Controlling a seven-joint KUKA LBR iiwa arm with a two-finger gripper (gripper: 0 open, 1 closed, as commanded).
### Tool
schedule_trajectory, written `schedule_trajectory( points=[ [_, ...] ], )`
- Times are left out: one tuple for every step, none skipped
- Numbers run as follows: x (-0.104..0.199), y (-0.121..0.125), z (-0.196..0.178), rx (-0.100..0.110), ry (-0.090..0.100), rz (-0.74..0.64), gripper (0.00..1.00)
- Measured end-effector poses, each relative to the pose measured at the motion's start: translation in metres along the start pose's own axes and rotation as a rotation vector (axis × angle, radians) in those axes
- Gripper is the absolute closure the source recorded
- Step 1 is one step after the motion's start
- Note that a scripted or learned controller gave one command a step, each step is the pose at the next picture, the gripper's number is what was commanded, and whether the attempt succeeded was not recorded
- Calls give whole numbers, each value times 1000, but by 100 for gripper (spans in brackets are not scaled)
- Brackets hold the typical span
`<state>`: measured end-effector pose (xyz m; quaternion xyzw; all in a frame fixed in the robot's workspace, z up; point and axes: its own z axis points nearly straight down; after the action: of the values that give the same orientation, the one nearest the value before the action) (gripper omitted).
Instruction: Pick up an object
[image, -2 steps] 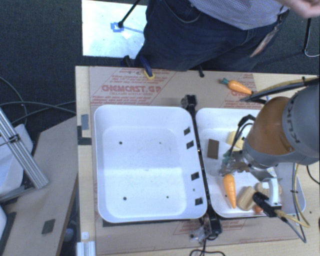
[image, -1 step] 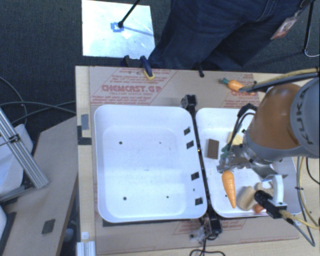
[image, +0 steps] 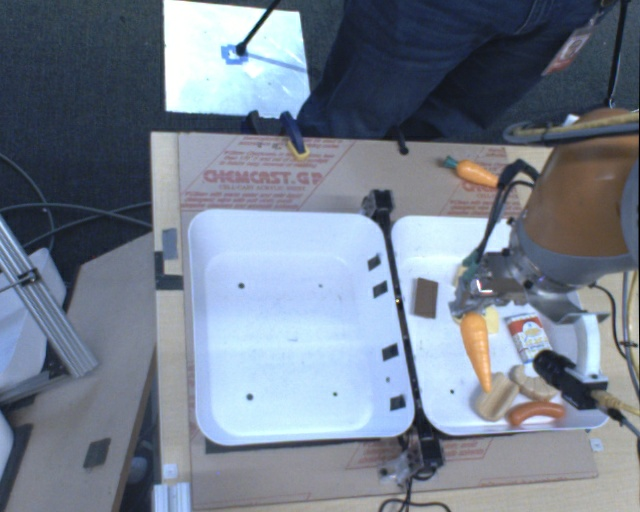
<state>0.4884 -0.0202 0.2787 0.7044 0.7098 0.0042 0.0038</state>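
Nearest us, a sausage (image: 534, 414) and bread (image: 497, 398) lie in the right bin (image: 440, 240); our gripper (image: 478, 293) hangs over the carrot (image: 477, 345), its grip state unclear.

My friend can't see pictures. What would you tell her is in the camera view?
A grey and orange robot arm reaches into the right bin, its pincer just above the top of a carrot. That bin also holds a brown card, a small red-and-white pack, a bread roll and a sausage. Another carrot lies on the board behind.
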Motion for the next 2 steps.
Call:
schedule_trajectory(
  points=[
    [80, 4, -104, -2, 3, -6, 100],
    [112, 5, -185, 0, 3, -1, 100]
  ],
)
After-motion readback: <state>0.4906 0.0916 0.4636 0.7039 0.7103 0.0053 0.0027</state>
